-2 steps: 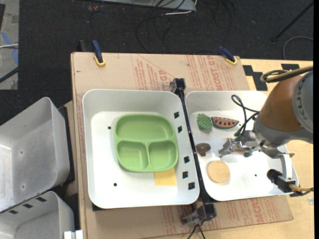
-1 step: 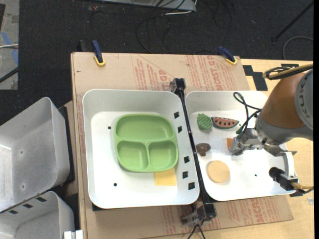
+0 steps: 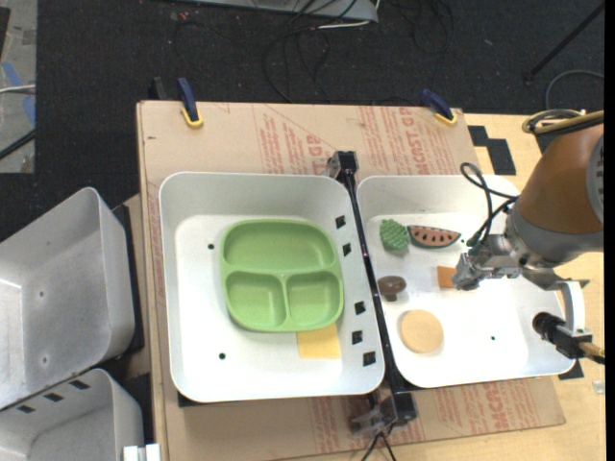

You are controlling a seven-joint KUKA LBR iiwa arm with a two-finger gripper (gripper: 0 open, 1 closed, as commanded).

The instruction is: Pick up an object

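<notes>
Cardboard-brown, the table point(image 3: 250, 133) carried two shallow white bins side by side. The left bin point(image 3: 187, 257) held a green divided tray point(image 3: 282, 275) with three compartments, and a flat yellow square point(image 3: 319, 344) lay at the tray's near edge, partly tucked beneath it. The right bin point(image 3: 480, 353) held the smaller things: a round tan disc point(image 3: 421, 331) toward the front, a watermelon slice point(image 3: 433, 236) toward the back, a bumpy green piece point(image 3: 393, 235) just left of the slice, a small brown lump point(image 3: 391, 285) near the bin's left wall, and an orange block point(image 3: 446, 277) in the middle. The grey arm point(image 3: 567, 200) reached into this bin from the right, and its end effector point(image 3: 469, 275) sat just beside the orange block, seemingly touching its right edge. Whether the end effector was apart or together could not be told.
</notes>
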